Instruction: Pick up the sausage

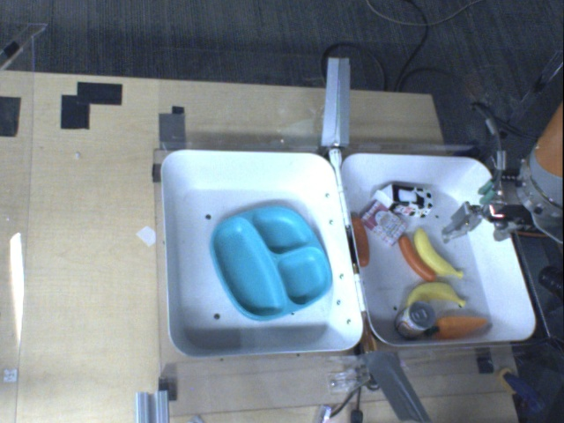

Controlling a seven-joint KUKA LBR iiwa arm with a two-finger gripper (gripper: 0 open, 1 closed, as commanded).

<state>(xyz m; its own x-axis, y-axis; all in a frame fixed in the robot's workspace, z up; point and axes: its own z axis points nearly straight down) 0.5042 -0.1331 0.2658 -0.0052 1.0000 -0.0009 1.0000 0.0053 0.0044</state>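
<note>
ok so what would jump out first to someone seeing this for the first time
The bright blue divided tray in the left bin draws the eye first. Next comes the cluster in the right bin: two yellow bananas and an orange-red sausage lying beside one of them. The gripper hangs over that bin's right side.

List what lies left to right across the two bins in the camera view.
Blue three-compartment plastic tray in the left white bin → orange sausage by the divider → crumpled red-and-white wrapper → second orange sausage → yellow banana → metal two-finger gripper over the right white bin.
</note>
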